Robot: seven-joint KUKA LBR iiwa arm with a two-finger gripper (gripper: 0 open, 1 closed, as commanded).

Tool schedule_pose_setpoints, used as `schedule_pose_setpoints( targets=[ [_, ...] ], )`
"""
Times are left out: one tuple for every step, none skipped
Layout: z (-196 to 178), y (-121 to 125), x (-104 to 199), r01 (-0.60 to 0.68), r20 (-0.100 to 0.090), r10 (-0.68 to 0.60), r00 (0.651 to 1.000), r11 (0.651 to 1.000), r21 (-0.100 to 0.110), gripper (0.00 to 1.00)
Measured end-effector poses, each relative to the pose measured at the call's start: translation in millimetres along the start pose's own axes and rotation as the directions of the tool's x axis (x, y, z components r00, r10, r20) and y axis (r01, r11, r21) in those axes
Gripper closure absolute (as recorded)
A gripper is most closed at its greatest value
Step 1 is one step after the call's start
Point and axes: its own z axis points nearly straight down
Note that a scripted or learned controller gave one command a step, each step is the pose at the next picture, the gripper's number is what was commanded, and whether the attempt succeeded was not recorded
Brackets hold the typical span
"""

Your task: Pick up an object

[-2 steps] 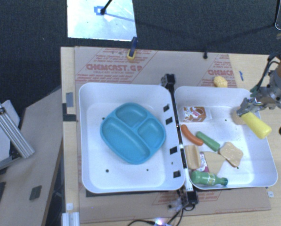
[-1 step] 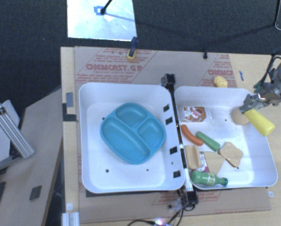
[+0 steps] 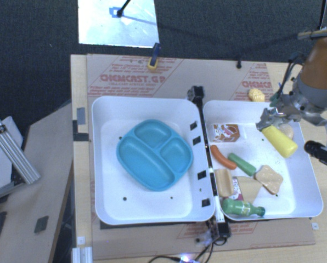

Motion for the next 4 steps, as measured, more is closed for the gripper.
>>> schedule_pose_setpoints(
  targets=[
    [10.2, 2.6, 53.9, -0.001, 0.000, 0.001, 1.000, 1.000, 0.001, 1.00],
    [-3.9, 4.8, 109.0, 0.000, 0.000, 0.000, 1.000, 1.000, -0.001, 1.00],
    [2.3, -6.3, 164.4, 0.000, 0.000, 0.000, 1.000, 1.000, 0.002, 1.00],
    [-4.1, 3.7, 202.6, -0.002, 0.000, 0.002, 1.000, 1.000, -0.001, 1.00]
  ],
)
